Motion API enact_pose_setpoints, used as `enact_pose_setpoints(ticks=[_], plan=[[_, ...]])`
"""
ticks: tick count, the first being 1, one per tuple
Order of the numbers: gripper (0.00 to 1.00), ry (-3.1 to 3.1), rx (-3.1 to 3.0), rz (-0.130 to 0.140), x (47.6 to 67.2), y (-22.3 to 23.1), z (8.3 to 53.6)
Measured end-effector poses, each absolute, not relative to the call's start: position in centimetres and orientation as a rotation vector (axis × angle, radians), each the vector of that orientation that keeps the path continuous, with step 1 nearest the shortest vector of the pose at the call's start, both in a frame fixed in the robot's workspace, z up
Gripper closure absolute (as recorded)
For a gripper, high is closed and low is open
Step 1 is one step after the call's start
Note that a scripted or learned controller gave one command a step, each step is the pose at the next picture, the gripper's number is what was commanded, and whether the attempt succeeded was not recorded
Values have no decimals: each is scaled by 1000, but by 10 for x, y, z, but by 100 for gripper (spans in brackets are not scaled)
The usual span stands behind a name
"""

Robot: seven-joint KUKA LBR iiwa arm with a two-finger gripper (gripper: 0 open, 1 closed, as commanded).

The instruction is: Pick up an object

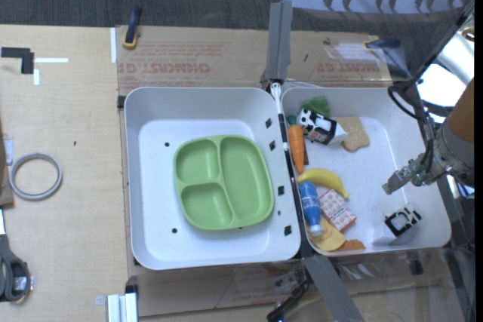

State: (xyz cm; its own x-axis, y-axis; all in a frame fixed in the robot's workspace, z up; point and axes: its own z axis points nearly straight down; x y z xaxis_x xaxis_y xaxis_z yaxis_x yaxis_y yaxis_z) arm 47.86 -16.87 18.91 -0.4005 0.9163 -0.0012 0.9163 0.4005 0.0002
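Two shallow white bins sit side by side on the bench (60, 102). The left bin (143, 162) holds a green divided plate (224, 182). The right bin (407, 234) holds the loose items: a carrot (296, 146) lying along the dividing wall, its long axis running toward and away from the camera; a banana (323, 179) lying across, curved, just below the carrot; a blue tube (310, 207) with its long axis parallel to the wall and its white end toward the near edge; a red-and-white packet (336, 210) beside it, tilted; a slice of toast (355, 135); a black-and-white toy (316, 125) near a green leafy piece (315, 104); and a small black object (402, 221) near the right corner. The end effector (398, 182) hangs over the right side of this bin, above the black object, with nothing seen between its fingers; how far they stand apart cannot be told. A roll of tape (34, 176) lies on the bench, well to the left.
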Motion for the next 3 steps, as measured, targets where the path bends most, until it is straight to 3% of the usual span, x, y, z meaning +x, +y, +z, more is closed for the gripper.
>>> enact_pose_setpoints(ticks=[1,2,3], plan=[[100,2570,1811,-2,515,-119,110],[100,2350,2070,3,507,-102,96],[0,2358,2074,-1,505,-101,92]])
